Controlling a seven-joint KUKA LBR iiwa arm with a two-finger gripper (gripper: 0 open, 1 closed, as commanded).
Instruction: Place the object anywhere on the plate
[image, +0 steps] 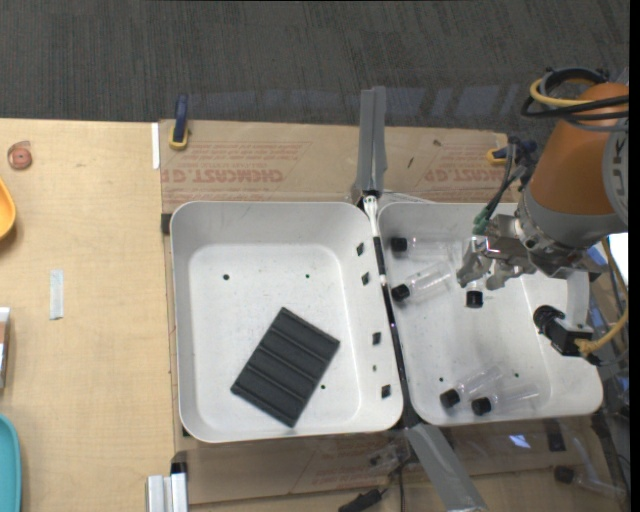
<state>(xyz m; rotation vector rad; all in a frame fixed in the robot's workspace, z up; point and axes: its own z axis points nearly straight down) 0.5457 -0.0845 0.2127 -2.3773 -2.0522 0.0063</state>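
A black ribbed rectangular plate (286, 365) lies tilted in the left bin (200, 235), toward its front. Several small clear vials with black caps lie in the right bin (560, 405): one (420, 283) near the left wall, and two (470, 392) by the front edge. A lone black cap (398, 243) sits at the back left. My gripper (483, 268) hangs over the back middle of the right bin, far from the plate. A small black-capped piece (474, 298) shows just under it; whether it is held is unclear.
A metal divider rail (372, 150) runs between the two bins. Cardboard (260, 165) lies behind the bins, with clamps at its corners. The wooden bench (80, 300) at the left bears an orange item and a teal item at its edge.
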